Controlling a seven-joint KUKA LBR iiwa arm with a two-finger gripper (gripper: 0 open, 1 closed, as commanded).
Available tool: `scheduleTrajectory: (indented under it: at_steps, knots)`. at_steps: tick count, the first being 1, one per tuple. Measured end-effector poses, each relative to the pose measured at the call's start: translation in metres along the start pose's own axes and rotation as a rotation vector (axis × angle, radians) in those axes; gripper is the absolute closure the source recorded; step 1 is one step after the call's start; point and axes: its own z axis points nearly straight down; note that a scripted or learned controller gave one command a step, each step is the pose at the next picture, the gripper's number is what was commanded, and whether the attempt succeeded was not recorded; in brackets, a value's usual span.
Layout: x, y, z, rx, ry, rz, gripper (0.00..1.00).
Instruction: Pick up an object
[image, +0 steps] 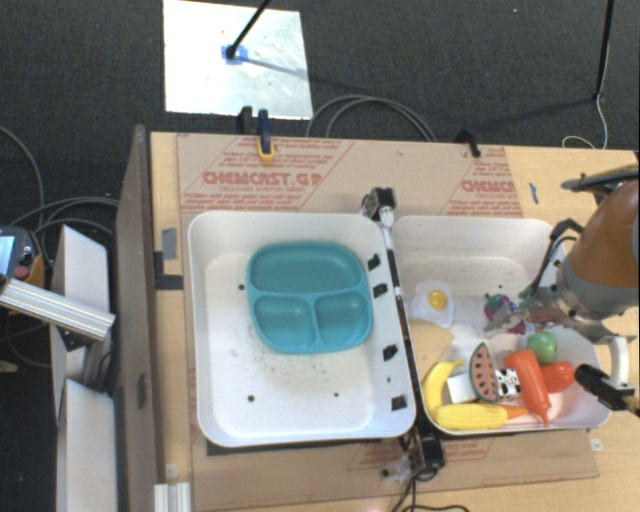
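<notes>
Crowding the right bin's (470, 235) five o'clock corner, the toy food lies heaped: a watermelon slice (483, 371), a carrot (530, 380), corn (468, 416), a banana (437, 380), a green ball (542, 346), with a fried egg (437, 299) apart toward ten o'clock. The tool (520, 310) hangs low at the pile's twelve o'clock edge, probably lining up a grab; I cannot tell its state. At nine o'clock, the left bin (225, 300) holds a teal tray (308, 298).
</notes>
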Motion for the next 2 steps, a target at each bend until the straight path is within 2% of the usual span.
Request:
scheduleTrajectory:
  at_steps: [1,2]
  knots:
    - [0.048,0.055,-0.003,-0.009,-0.001,-0.010,0.00]
    - [0.020,0.003,-0.003,-0.001,-0.001,0.002,0.00]
